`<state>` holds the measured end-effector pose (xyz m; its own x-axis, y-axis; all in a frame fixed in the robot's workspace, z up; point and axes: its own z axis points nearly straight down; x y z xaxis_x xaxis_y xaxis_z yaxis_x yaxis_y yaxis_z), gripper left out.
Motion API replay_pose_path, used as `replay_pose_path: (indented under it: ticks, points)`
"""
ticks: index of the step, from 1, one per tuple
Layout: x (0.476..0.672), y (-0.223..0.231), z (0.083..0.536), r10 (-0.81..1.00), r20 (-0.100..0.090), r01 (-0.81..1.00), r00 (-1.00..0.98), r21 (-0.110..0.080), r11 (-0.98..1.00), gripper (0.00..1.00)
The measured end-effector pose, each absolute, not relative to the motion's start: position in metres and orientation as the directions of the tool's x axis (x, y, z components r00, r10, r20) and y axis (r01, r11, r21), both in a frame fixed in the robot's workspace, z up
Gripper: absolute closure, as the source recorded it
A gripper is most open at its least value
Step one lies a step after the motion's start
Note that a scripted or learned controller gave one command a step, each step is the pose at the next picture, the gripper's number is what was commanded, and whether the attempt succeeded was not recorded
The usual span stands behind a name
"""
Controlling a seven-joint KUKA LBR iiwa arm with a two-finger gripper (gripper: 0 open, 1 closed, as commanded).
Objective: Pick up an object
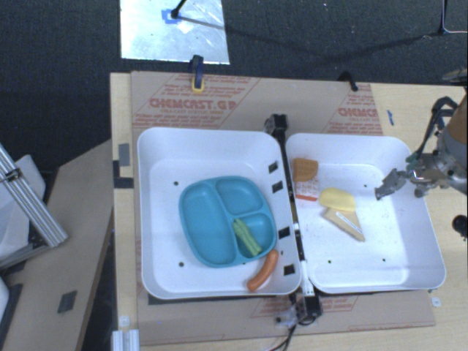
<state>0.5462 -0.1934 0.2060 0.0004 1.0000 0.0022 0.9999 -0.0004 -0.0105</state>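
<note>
Two white bins (219,141) sit side by side, and the gripper (387,186), finger state unclear, hovers near the yellow piece (337,199).

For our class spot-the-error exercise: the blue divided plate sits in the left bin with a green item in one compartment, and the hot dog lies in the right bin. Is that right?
Not quite. The hot dog lies in the left bin, beside the blue divided plate, not in the right bin. The camera view shows it. The plate and green item are as stated.
</note>
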Motion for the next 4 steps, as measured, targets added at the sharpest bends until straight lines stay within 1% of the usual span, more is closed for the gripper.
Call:
replay_pose_path:
  ticks: [1, 2, 3, 4]
  points:
    - [0.549, -0.193, 0.213, 1.0, -0.001, 1.0, -0.003, 0.001, 0.003, 0.0]
    - [0.556, -0.185, 0.158, 1.0, 0.0, 1.0, -0.006, 0.0, 0.006, 0.0]
    - [0.553, -0.186, 0.097, 1.0, 0.0, 1.0, -0.001, 0.0, 0.001, 0.0]
    - [0.556, -0.186, 0.089, 1.0, 0.001, 1.0, -0.002, 0.004, 0.002, 0.0]
